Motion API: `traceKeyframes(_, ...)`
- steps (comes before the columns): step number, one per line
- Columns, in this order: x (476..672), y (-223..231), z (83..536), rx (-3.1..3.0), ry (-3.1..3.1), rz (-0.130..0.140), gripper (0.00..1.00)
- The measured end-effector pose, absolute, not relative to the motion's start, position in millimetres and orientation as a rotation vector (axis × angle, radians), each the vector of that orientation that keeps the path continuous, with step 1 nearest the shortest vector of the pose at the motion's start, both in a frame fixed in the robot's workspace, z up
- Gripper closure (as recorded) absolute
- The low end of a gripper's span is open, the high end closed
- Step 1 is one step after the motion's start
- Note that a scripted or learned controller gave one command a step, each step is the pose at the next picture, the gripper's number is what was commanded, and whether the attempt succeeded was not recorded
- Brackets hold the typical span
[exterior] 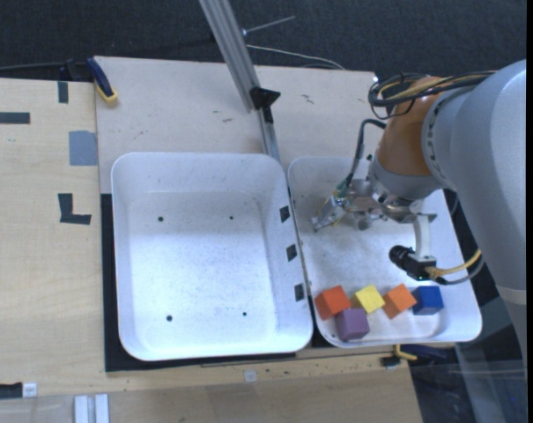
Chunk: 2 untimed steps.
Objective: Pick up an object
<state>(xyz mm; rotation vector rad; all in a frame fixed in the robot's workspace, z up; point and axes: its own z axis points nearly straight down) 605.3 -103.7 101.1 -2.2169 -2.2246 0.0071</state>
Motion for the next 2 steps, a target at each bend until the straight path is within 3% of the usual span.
traceKeyframes(1,650.2,-93.8,91.4,-2.218,-2.225,-0.002,0.0)
traceKeyframes(2,648.3,-94.3,101.1,-2.217,-2.225,0.007,1.0)
